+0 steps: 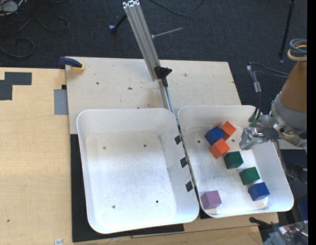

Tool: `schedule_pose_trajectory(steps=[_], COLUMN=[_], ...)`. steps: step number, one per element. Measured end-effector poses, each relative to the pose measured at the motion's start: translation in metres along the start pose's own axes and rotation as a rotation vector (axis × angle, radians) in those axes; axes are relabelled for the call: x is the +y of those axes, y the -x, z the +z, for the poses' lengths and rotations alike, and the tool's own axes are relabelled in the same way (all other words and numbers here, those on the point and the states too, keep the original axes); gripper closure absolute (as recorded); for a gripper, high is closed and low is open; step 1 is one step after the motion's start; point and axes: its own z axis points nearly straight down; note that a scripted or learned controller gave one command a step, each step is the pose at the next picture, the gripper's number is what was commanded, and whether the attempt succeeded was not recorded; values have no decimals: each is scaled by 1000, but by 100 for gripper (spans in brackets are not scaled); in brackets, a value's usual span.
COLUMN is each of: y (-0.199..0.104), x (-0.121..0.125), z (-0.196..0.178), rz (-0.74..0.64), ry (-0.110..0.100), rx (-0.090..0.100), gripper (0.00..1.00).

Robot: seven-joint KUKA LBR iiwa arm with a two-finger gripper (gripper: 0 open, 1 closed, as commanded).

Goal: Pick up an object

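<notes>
Your arm [293, 93] reaches in from the right, orange band uppermost, wrist bent down over the right bin [280, 200]; the end effector [248, 140] hangs above that bin's upper right part, near the blocks; you cannot tell how far it is open, and nothing shows in its grasp. Count seven blocks in the right bin: two orange [227, 129] [219, 148]; two blue [214, 135] [259, 190]; two green [233, 160] [248, 175]; one purple [211, 199]. The left bin [96, 121] sits beside it on the desk [112, 83].
</notes>
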Motion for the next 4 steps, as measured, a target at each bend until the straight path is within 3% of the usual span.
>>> schedule_pose_trajectory(steps=[2, 4], y=[-83, -188], x=[29, 67], z=[3, 17], rz=[-1, -2], ry=[-4, -4], rx=[2, 1], gripper=[100, 100])
